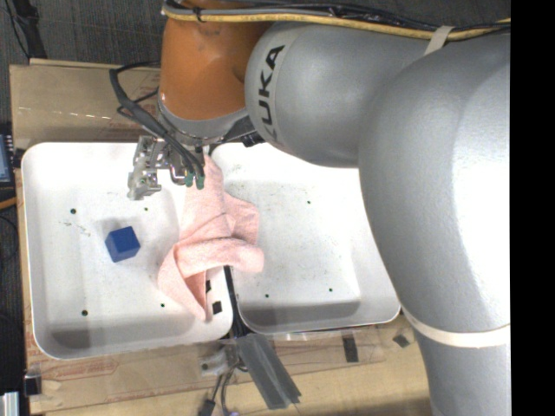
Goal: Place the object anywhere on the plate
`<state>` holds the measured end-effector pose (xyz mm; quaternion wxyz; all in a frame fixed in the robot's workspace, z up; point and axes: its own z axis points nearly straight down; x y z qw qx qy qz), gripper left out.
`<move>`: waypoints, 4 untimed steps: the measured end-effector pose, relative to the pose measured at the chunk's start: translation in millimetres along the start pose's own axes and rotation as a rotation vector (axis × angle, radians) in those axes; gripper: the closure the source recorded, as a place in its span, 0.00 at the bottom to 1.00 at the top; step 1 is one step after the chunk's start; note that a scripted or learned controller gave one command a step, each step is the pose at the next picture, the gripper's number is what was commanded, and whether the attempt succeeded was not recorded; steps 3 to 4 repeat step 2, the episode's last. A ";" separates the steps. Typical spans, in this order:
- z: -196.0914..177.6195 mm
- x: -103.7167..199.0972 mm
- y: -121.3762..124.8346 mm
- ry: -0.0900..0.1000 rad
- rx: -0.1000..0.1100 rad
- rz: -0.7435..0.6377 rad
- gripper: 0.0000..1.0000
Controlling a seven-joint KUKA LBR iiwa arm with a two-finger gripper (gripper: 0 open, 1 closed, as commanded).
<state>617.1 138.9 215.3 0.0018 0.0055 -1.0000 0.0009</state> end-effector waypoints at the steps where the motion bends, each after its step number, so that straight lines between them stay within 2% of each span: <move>1: -10.7 11.7 48.9 0.001 0.001 0.000 1.00; 2: -10.7 11.7 48.8 0.001 0.001 0.000 0.00; 4: -10.7 11.7 48.8 0.001 0.001 0.000 0.00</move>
